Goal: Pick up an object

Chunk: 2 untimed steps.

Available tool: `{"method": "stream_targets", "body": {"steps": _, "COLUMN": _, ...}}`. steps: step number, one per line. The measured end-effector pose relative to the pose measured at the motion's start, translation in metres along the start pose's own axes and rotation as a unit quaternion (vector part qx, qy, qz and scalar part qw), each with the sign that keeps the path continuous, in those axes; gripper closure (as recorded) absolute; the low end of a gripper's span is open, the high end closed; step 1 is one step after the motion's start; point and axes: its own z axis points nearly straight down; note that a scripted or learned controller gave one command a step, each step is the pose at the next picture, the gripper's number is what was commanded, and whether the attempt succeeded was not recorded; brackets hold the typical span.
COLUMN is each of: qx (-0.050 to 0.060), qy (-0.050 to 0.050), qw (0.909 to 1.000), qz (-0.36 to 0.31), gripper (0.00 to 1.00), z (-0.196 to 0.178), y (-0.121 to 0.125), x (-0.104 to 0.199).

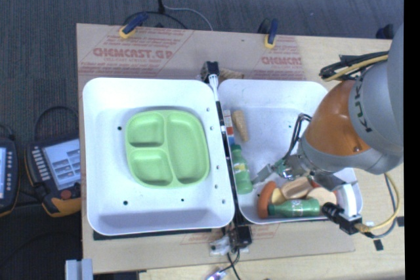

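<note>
My gripper [279,169] hangs low inside the right bin [275,92], near its front half, below the arm's orange band [335,122]. Just under and in front of it lies a cluster of objects: an orange rounded piece [266,199], a tan piece [295,189], a green bottle lying on its side [295,208] and a red piece [325,197]. A second green bottle [240,170] lies along the bin's left wall, and a tan bread-like piece [240,125] rests farther back. The wrist hides part of the cluster.
The left bin [105,101] holds a green divided plate [167,147]. A black divider bar [220,121] runs between the bins. Two clamps [132,24] [270,33] grip the board's far edge. Cables trail at the arm's right side [348,65].
</note>
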Motion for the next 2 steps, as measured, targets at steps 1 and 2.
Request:
{"method": "stream_targets", "body": {"steps": 1, "qx": -0.002, "qy": 0.004, "qw": 0.9673, "qz": -0.254, "gripper": 0.00, "z": 0.001, "y": 0.002, "x": 0.004}}
{"method": "stream_targets", "body": {"steps": 2, "qx": 0.001, "qy": 0.010, "qw": 0.9201, "qz": -0.392, "gripper": 0.00, "z": -0.024, "y": 0.046, "x": -0.005}}
